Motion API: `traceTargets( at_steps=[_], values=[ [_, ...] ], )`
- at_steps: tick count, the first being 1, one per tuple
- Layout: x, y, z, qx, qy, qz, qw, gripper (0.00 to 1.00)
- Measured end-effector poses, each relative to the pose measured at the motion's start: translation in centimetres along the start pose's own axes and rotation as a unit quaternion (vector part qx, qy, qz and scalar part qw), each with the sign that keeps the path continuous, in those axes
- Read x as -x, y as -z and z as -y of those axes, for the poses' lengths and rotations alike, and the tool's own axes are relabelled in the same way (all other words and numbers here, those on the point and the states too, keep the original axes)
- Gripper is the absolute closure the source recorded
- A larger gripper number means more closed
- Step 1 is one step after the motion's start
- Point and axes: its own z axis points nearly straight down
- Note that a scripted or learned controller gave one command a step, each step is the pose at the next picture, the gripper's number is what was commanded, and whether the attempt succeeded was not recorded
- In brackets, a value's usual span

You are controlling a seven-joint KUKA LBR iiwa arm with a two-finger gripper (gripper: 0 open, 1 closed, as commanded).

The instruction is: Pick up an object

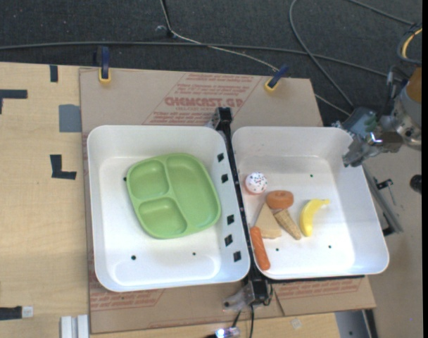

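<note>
a carrot point(260, 248) lies nearest in the right bin point(355, 255), against the divider. behind it sit a bread slice point(269, 224), a cone point(288, 222), a banana point(310, 215), a brown bun point(279, 199) and a white ball point(255, 182). the left bin point(105, 189) holds a green tray point(173, 194). the gripper point(360, 146) hovers at the right bin's far right corner, well apart from the objects; whether it is spread, i cannot tell.
</note>
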Motion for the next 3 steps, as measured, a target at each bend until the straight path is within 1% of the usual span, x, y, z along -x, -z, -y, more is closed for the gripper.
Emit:
traceTargets(
  at_steps=[1, 2, 3],
  values=[
    [-5.5, 0.6, 0.5, -0.003, 0.002, -0.002, 1.0, 1.0],
    [-10.6, 0.1, 0.4, -0.003, 0.002, -0.002, 1.0, 1.0],
    [-15.6, -1.4, 1.2, -0.004, 0.002, -0.002, 1.0, 1.0]
  ],
)
